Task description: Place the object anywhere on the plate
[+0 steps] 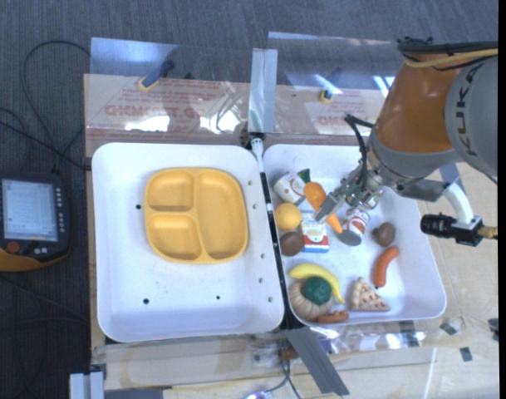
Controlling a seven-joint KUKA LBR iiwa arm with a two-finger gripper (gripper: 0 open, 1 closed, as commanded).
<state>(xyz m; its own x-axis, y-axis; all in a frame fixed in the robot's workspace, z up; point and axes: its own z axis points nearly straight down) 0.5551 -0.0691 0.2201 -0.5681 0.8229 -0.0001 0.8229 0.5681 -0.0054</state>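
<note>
My gripper [346, 198] hangs low over the right bin [419, 293], among the toy food, beside a small can [356, 223]; I cannot tell its state or contact. The yellow plate [196, 214] lies at nine o'clock, left bin [124, 298].

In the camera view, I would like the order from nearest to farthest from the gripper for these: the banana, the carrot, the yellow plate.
Measured from the gripper:
1. Carrot, just to its left in the right bin.
2. Banana, lower in the same bin, toward the front edge.
3. Yellow plate, across the divider in the left bin.
</note>
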